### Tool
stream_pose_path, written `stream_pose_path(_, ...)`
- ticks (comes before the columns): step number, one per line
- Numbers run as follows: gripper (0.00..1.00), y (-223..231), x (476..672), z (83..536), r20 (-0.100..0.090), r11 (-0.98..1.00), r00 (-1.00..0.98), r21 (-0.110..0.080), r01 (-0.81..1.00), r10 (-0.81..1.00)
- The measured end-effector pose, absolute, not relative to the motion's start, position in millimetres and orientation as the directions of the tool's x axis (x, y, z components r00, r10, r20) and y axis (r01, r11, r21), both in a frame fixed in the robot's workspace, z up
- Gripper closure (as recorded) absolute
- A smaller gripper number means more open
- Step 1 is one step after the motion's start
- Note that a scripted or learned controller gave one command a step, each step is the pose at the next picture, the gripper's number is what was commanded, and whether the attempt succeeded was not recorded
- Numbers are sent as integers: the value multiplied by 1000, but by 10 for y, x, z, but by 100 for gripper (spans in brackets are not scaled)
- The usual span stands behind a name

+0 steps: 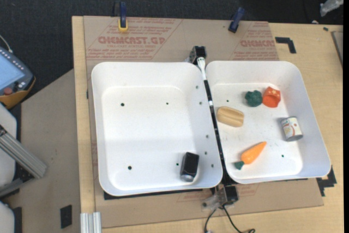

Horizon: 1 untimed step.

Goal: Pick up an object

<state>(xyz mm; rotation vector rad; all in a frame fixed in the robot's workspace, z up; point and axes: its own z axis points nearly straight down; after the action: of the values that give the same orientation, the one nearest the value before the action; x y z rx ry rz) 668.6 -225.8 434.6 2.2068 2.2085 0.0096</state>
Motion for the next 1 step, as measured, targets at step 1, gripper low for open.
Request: stream_pose_path(1, 100, -2234, 6674, 4381, -6, 2, -2, 7, 1000, 1000)
